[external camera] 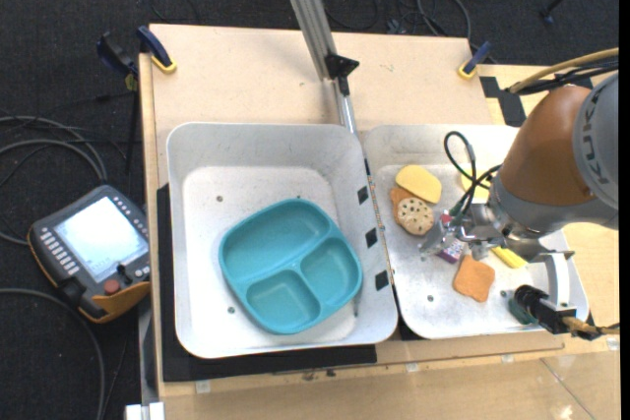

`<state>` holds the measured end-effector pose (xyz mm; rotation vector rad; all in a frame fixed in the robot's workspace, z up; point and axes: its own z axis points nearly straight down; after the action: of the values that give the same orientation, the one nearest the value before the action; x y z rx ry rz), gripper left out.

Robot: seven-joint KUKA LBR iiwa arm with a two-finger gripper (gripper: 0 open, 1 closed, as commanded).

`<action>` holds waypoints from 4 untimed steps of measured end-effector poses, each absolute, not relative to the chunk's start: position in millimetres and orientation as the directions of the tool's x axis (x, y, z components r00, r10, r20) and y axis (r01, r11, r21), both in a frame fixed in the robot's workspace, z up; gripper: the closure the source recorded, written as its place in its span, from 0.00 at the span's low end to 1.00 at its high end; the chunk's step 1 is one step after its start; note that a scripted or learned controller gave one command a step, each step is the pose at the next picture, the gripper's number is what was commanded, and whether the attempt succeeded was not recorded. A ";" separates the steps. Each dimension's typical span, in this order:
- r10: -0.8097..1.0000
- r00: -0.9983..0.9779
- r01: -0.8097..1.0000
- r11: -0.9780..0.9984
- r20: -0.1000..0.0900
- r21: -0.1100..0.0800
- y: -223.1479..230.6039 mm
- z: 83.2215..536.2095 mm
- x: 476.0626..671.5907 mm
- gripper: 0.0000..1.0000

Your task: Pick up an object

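Honestly, you can't tell how the gripper stands; the arm's wrist hides much of it. Touching it below sits a small purple object, too blurred to name. A cookie lies just left, toast lower right.

My tan wooden surface carries two shallow white bins side by side, touching along their inner edges: the left bin and the right bin. Yellow-tipped clamps grip its far corners.
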<state>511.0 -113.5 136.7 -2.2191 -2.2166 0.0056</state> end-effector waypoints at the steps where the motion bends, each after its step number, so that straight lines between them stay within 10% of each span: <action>1: 1.000 0.001 1.000 -0.001 -0.001 0.004 -113.2 95.7 512.6 0.00; 2: 1.000 0.000 1.000 0.000 0.000 0.008 -113.0 108.4 514.1 1.00; 4: 1.000 -0.004 1.000 0.004 -0.001 0.005 -110.3 197.1 528.4 1.00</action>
<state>528.4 -110.3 197.1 -2.2203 -2.2290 -0.0040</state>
